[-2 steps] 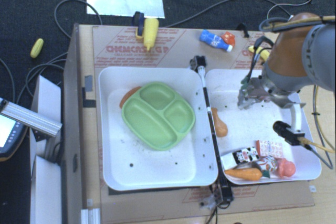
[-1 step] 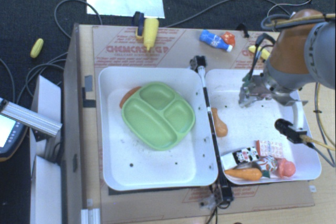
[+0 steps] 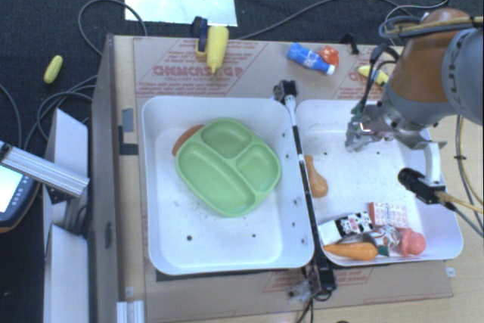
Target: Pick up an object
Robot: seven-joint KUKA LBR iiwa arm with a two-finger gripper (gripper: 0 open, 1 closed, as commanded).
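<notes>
Faintly, "CHEMCAST GP" on cardboard (image 3: 193,72)

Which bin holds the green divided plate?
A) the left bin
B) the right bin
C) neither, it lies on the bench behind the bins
A: the green divided plate lies in the left bin, across the divider from the carrot in the right bin.

The gripper (image 3: 361,134) hangs over the right bin (image 3: 340,117); a green divided plate (image 3: 228,166) fills the left bin (image 3: 162,163)
</notes>
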